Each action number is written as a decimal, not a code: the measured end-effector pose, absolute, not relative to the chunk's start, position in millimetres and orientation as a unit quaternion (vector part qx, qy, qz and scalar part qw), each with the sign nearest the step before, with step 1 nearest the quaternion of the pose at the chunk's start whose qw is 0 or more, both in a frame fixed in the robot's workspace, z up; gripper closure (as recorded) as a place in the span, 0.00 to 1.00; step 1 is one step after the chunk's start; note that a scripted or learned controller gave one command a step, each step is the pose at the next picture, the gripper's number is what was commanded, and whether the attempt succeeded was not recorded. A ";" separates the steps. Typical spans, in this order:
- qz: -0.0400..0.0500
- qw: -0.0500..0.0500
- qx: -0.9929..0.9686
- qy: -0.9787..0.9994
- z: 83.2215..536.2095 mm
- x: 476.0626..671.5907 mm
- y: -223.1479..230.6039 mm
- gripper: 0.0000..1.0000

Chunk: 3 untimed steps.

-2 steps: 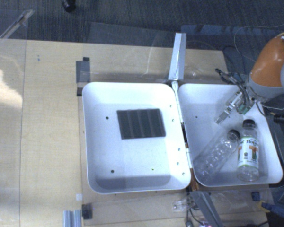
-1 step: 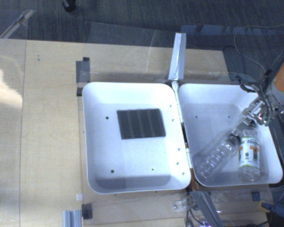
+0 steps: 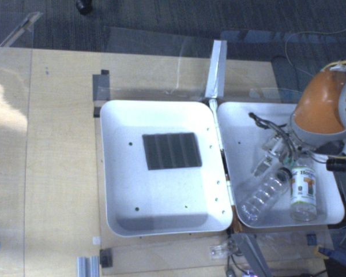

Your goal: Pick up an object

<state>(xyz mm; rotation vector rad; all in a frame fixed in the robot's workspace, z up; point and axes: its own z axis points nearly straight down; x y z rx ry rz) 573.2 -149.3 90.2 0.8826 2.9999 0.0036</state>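
In the right bin a clear plastic bottle lies on its side, slanting toward the front left corner. Beside it on the right lies a small clear bottle with a white and orange label. My gripper hangs low over the middle of this bin, just above the upper end of the clear bottle and left of the labelled one. The grey arm with its orange band comes in from the right and hides the bin's back right part. A dark ribbed rectangular pad lies flat in the middle of the left bin.
A narrow wall separates the two bins. A thin dark cable runs from the wrist over the right bin's back. A metal post stands behind the bins. Clear panels stand on the wooden bench at the left.
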 end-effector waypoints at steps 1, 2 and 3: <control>0.001 0.006 0.319 0.948 131.8 619.5 -184.1 0.00; 0.001 0.004 0.296 0.955 142.8 594.7 -172.2 0.00; 0.000 0.004 0.252 0.968 152.8 566.9 -198.5 0.00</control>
